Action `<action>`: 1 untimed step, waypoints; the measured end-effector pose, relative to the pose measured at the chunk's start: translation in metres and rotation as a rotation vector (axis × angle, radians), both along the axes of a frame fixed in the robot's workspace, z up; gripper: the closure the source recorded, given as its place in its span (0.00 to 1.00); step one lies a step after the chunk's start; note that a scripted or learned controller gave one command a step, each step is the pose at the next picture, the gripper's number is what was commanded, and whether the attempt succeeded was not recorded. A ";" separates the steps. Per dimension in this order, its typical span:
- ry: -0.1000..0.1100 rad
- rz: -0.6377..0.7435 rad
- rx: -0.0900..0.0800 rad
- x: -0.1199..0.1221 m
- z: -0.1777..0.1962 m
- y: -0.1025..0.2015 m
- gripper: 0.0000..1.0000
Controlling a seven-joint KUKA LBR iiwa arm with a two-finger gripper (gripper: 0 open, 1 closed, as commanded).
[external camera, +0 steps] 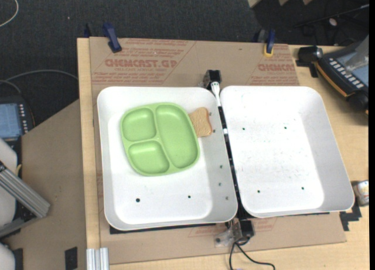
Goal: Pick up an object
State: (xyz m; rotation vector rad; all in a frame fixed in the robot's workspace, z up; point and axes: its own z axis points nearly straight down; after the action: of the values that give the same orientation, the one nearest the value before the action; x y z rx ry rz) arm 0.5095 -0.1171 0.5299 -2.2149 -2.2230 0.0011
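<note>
- Tan toast-like slice (201,122) lies in the left bin (117,204), touching the plate's right rim, long axis running toward the far wall.
- Green three-compartment plate (159,139) beside it.
- Cardboard (140,59) underneath reads "CHEMCAST".

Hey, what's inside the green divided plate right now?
The green plate shows three bare compartments. A tan cracker-like piece rests against its right rim. Whatever lies under the plate is covered.

Left bin (117,198): green divided plate (159,139) fills upper half, tan piece (201,122) touching its right edge (near the shared rim). Lower half open. Right bin (281,151): floor unobstructed throughout.
</note>
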 end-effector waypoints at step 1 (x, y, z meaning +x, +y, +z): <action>-0.001 0.002 0.000 -0.032 -0.003 0.055 0.00</action>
State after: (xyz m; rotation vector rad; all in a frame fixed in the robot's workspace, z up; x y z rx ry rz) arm 0.4780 -0.0619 0.5267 -2.2130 -2.2261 0.0000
